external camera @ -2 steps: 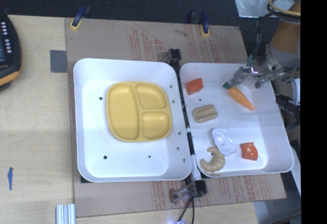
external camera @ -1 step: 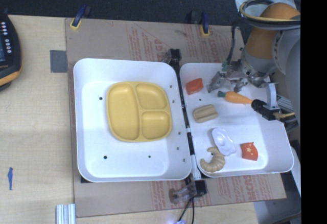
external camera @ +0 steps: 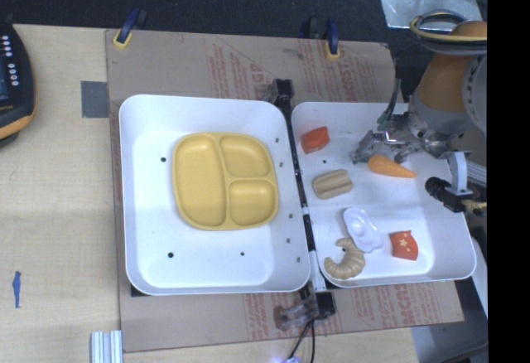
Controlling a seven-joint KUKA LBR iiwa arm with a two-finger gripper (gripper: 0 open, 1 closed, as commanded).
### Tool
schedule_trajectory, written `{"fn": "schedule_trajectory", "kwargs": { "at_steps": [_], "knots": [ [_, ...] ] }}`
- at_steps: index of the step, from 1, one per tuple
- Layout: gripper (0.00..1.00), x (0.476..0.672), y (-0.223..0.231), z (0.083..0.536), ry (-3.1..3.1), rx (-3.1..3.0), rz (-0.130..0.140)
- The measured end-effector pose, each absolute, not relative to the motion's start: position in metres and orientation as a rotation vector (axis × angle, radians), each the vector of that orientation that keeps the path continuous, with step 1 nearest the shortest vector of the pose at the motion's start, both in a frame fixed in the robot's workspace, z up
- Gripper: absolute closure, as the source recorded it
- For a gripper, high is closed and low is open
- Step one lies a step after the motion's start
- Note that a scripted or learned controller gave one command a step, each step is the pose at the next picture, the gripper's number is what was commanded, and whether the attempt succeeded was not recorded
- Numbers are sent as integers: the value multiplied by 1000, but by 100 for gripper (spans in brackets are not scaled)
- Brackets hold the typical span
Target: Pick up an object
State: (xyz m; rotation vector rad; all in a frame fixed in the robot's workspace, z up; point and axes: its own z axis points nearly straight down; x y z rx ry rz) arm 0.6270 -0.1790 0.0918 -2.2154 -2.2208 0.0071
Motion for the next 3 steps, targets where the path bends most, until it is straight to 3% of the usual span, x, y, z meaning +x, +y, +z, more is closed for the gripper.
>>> {"fn": "schedule_trajectory", "kwargs": {
  "at_steps": [1,2,3],
  "knots": [
    [100,628,-180,103,-2225,-2214,6],
    [0,628,-179,103,-2225,-2214,7],
    [0,606,-202,91,-2221,-2215,8]
  ]
}}
